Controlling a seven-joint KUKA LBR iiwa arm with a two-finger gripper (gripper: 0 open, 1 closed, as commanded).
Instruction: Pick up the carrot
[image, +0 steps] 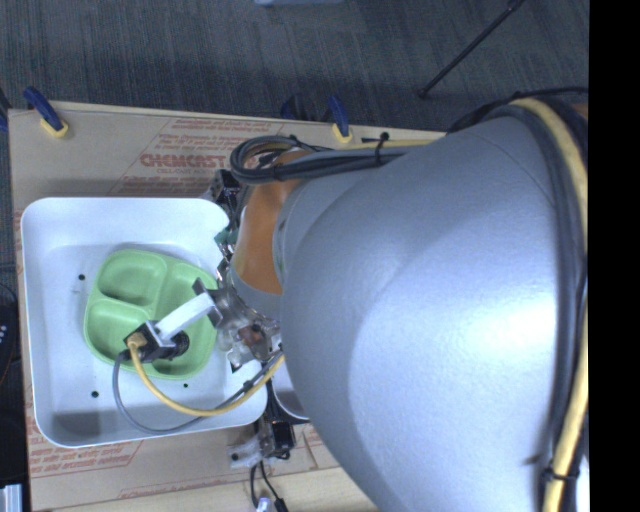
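— Green plastic first: what is that in the left bin (40, 300)?

— A divided plate (120, 290), pale green, lying flat on the white floor of the bin, a little right of the middle. I can see its raised ridges and at least two shallow compartments.

— And the carrot?

— I cannot tell where it lies. The compartments I can see hold nothing orange. The only orange here is the orange band (258, 240) above the wrist, and that belongs to the robot.

— Where is the gripper (243, 338)?

— Low over the right edge of the plate, at the right wall of the left bin. The grey arm (430, 300) comes in from the right and covers most of that side.

— Is the gripper clenched or released?

— I cannot tell. The wrist and the arm hide its working end, and I see nothing held in it.

— What of the right bin (283, 402)?

— A sliver of white rim shows under the arm, just beside the left bin. The rest is hidden.

— Anything else?

— The bench (170, 150) is a brown board with red printing. Two blue clamps (45, 110) grip its far edge, and a bundle of black cables (300, 150) loops along the top of the arm.
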